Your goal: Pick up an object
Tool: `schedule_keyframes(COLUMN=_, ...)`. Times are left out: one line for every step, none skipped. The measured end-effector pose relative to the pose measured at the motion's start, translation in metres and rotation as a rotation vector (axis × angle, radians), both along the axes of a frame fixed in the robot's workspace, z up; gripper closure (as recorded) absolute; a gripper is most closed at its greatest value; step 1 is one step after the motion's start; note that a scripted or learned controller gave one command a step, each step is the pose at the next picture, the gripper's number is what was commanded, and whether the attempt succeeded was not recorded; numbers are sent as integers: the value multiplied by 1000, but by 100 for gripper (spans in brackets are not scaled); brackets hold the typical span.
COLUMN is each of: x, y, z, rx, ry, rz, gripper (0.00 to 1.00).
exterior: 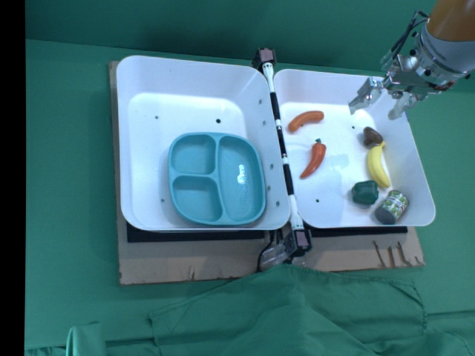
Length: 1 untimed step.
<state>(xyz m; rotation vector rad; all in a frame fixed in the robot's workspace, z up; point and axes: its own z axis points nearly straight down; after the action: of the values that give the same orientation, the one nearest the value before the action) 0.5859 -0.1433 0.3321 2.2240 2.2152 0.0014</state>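
Green-draped bench, two white bins, toys clustered at the right bin's far side.

Nearest the gripper (381,100), the brown toy (372,136) touches the banana's (378,165) top end, close to the right bin's (338,217) outer wall, leaving little room there. Jaws spread apart and empty, hovering above the rim. The sausage (306,120) and chili pepper (314,158) lie in open floor, likely easier picks.

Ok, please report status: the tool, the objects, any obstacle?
Tool open, above right bin's far edge, holding nothing. Brown item and banana nearest below. Nothing blocking.
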Motion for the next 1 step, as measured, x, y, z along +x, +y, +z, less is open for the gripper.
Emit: schedule_keyframes(x=60, y=14, z=-111, rx=-1, ry=-1, rz=1, gripper=0)
